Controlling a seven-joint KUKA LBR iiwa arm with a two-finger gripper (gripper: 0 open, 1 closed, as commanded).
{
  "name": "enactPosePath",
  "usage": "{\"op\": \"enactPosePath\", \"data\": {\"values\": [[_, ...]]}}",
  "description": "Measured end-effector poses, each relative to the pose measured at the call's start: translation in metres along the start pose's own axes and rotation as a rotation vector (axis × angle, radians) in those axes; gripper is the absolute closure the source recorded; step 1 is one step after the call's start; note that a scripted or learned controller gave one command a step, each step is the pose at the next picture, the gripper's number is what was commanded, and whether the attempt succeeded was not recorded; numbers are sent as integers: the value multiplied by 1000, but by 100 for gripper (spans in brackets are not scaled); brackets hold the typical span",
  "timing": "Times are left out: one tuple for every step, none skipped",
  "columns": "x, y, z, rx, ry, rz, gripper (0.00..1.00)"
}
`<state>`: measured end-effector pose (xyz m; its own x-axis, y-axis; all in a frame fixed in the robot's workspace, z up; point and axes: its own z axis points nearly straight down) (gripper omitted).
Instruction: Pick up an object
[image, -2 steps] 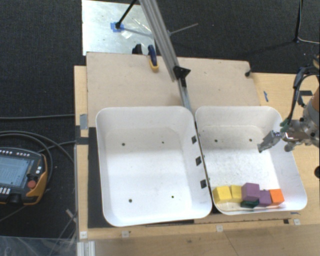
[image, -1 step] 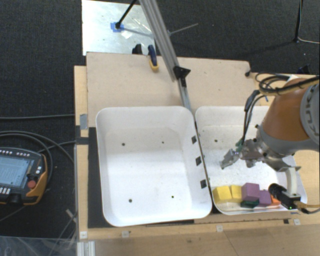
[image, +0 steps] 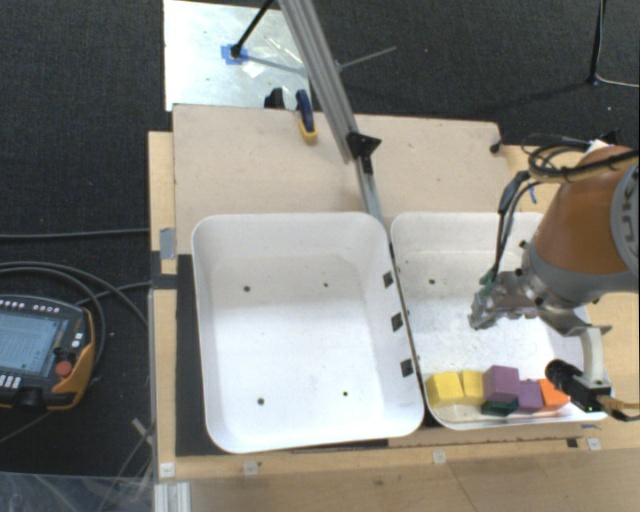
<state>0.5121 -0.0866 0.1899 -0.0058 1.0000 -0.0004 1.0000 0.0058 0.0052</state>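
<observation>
Hand (image: 484, 308) sits low over the right bin (image: 440, 240), near its middle, pointing left and down; metal tip blurred, so cannot tell whether it is open or closed, and nothing is seen gripped in it. Arm (image: 590, 235) comes in from the right edge, orange band above grey wrist, bent over the right bin's right half, black cables looping on top.

Blocks sit in a row along the right bin's front edge, well apart from the hand, front-right of it. Count: two yellow blocks (image: 455, 387) touching side by side, one purple block (image: 503, 380), one dark green block (image: 500, 407) just in front of the purple one, a second smaller purple block (image: 530, 396), one orange block (image: 555, 394) at the right end, partly behind a black part of the arm. Six blocks in all, packed tight, touching or nearly so.

Open room: rest of the right bin floor behind and left of the blocks is bare white. Left bin (image: 290, 330) shares a wall with the right bin, black clips along that wall. Two bins total on the tan surface (image: 260, 160).

Left of the left bin, off the surface, one control pendant (image: 40, 350) with cables. Behind the bins, a grey pole (image: 325, 80) slants down to the shared wall.
</observation>
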Motion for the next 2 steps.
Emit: {"op": "enactPosePath", "data": {"values": [[58, 6, -33, -1, 2, -6, 100], [107, 11, -18, 5, 3, -6, 100]]}}
